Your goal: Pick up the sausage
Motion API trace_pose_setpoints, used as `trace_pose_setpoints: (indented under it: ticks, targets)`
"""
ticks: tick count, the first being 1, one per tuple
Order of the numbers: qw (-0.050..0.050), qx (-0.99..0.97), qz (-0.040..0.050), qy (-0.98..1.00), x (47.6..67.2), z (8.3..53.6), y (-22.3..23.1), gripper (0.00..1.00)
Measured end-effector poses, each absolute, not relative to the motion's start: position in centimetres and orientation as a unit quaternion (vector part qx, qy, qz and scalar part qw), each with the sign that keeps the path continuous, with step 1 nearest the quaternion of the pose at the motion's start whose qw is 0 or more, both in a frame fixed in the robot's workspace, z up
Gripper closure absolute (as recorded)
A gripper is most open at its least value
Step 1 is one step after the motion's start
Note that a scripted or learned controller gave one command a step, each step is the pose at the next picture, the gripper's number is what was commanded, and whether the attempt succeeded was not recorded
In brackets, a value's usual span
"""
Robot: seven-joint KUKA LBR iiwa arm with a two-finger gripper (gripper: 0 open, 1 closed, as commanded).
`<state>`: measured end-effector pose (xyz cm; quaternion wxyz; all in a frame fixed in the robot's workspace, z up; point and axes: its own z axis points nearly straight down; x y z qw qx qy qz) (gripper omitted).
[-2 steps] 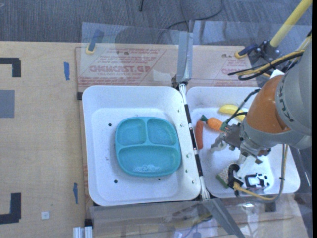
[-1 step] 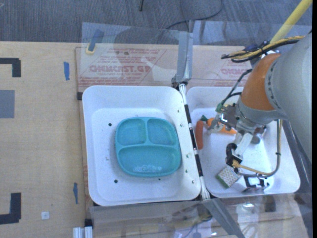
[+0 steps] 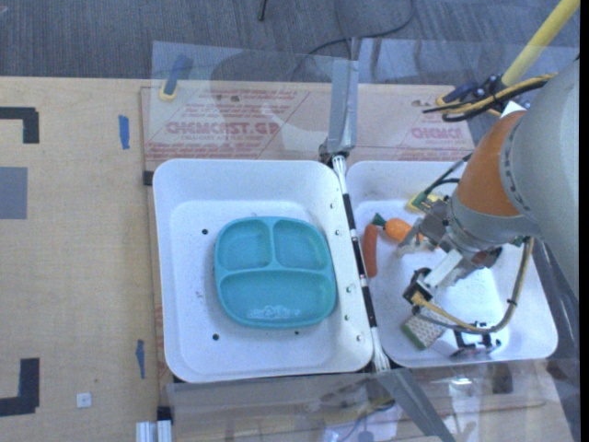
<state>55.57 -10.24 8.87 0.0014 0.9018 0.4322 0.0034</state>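
Sausage (image 3: 370, 250), reddish-brown and slim, lies in the right bin (image 3: 538, 331) at centre right of the frame, hard against that bin's left wall, its length running up and down the picture. Just to its upper right sits a small orange carrot-like piece (image 3: 397, 230) with a green tip pointing toward the sausage's upper end; the two are close, and whether they touch cannot be told. The grey arm (image 3: 515, 145) with its orange band comes in from the right edge, and its hand (image 3: 428, 242) sits over the middle of the right bin, just to the right of the orange piece and apart from the sausage. Whether the hand is spread or pressed together cannot be told from this angle, and nothing is seen pinched in it. Lower in the same bin, near the bottom wall, lies a small green-grey checkered piece (image 3: 422, 330). The left bin (image 3: 175, 247) holds a teal plate (image 3: 273, 273) with three compartments, lying flat at its middle. Both bins rest on the pale wooden worktop (image 3: 74, 247).
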Motion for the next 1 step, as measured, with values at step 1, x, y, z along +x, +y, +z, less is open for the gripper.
trace_pose_setpoints:
  ticks: [1]
  targets:
    - [-0.002, 0.892, -0.0034, 0.451, 63.75, 11.14, -12.17, 0.0]
